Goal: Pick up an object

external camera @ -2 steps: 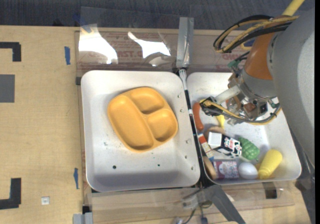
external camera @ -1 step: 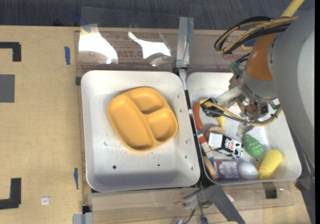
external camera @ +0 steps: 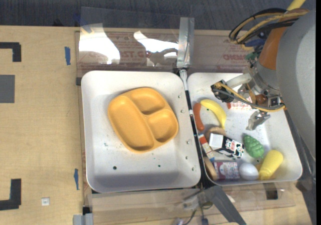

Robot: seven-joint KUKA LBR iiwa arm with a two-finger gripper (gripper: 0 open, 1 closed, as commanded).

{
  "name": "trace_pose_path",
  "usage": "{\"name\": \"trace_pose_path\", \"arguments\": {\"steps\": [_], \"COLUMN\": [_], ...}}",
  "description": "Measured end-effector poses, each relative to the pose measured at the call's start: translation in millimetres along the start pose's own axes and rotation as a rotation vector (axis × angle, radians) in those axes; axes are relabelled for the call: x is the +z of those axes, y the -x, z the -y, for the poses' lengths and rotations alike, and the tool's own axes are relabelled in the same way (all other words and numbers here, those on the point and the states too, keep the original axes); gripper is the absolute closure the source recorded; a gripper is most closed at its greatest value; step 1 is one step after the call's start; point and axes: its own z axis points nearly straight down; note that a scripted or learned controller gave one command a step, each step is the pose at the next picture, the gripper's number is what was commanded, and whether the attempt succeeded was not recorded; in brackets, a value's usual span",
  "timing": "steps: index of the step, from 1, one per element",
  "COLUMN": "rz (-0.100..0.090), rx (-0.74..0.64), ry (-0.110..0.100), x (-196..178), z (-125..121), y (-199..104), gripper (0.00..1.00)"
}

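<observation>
- Clearly the arm is at the approach step: the gripper (external camera: 257, 118) hangs over the right bin (external camera: 293, 141), toward its far right side, with nothing seen between its fingers.
- Whether the jaws stand spread or pressed together cannot be told from this slanted view.
- Nearest candidates are the yellow banana (external camera: 214, 110), just left of the gripper in the bin's far half, and the green object (external camera: 253, 146) toward the near right corner.
- The banana looks curved, smooth and well exposed; the green piece looks bumpy and small.
- Along the near edge lie a yellow object (external camera: 271, 163), a white egg-like thing (external camera: 248, 171) and a crowded cluster of small items.
- Next, the move likely calls for descending over one exposed piece and closing on it.
- The left bin (external camera: 95, 134) carries an orange divided plate (external camera: 143, 119) at its centre.
</observation>
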Motion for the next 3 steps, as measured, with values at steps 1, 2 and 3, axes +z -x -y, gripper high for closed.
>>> {"name": "trace_pose_path", "arguments": {"steps": [1, 2, 3], "rz": [-0.007, 0.006, 0.008], "rx": [-0.005, 0.0, -0.012], "ry": [-0.001, -0.001, -0.003], "x": [-71, 4, 70], "z": [50, 48, -15], "y": [3, -53, -37], "gripper": [0.0, 0.0, 0.0]}}
